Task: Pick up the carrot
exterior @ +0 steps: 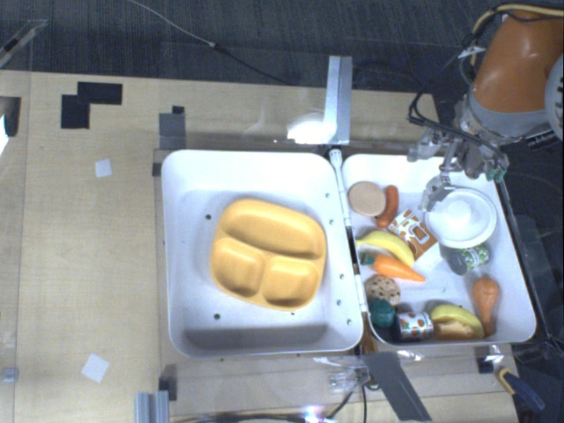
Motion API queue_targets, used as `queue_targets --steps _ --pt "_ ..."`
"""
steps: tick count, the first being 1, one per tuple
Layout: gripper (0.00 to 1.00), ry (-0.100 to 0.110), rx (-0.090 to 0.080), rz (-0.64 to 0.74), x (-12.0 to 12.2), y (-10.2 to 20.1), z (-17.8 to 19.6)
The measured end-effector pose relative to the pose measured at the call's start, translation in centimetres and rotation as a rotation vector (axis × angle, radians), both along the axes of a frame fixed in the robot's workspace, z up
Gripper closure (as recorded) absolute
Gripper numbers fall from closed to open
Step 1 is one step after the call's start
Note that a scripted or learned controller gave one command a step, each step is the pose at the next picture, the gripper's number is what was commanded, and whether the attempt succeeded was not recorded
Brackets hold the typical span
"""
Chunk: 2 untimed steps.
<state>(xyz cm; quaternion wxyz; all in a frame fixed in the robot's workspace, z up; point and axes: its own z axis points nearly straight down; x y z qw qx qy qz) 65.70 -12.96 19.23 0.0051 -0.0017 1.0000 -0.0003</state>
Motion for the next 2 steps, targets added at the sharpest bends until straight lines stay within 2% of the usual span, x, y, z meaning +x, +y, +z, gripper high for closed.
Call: queue_targets --steps 1,2 --pt "0.00 0.002 0.003 -0.073 -7.2 5.7 -0.6" --pt "0.00 0.005 0.001 -0.170 -15.7 2.7 -6.5"
